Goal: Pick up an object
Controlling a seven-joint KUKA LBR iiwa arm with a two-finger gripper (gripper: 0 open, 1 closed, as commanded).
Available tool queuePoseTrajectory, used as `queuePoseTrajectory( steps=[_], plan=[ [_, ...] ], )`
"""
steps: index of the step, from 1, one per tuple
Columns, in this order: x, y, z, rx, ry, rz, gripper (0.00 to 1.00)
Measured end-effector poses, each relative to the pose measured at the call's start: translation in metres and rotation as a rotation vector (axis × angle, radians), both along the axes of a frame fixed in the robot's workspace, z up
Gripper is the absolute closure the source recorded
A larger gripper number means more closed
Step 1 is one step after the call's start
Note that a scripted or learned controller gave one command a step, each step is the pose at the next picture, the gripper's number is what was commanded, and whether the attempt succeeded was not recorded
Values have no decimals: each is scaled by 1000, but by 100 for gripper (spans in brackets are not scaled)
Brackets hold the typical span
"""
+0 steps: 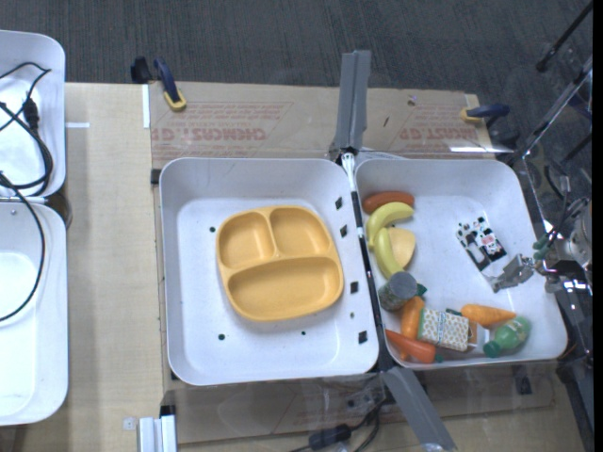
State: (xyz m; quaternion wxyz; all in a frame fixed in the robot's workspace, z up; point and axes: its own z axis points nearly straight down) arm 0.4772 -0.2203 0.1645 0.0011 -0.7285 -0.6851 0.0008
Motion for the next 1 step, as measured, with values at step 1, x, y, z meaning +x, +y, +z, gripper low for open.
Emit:
queuePoseTrajectory(
  steps=[1],
  plan=[
    [0,26,-74,1,0,68,0]
  ],
)
